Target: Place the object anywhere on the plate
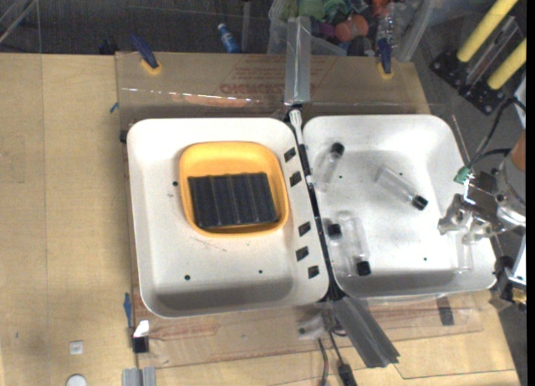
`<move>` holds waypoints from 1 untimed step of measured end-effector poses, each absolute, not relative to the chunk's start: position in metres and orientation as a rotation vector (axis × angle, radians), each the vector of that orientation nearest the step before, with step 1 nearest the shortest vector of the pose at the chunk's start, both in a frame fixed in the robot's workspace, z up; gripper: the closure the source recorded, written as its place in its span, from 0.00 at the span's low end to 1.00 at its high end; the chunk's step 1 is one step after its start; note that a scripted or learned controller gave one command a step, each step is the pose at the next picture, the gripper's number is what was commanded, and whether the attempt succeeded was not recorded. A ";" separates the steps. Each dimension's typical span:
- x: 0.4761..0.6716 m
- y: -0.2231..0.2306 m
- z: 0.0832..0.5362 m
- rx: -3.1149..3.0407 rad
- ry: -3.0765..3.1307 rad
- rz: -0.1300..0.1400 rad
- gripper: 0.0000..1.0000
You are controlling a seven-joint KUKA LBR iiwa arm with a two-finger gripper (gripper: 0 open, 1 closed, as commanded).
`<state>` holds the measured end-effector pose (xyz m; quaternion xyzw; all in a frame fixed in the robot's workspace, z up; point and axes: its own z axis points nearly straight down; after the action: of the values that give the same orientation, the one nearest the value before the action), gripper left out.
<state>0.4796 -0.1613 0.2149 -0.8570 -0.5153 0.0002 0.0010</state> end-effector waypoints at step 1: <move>0.480 -0.161 0.215 -2.691 -1.618 0.001 0.00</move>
<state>0.4796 -0.1614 0.2149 -0.8570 -0.5153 0.0002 0.0010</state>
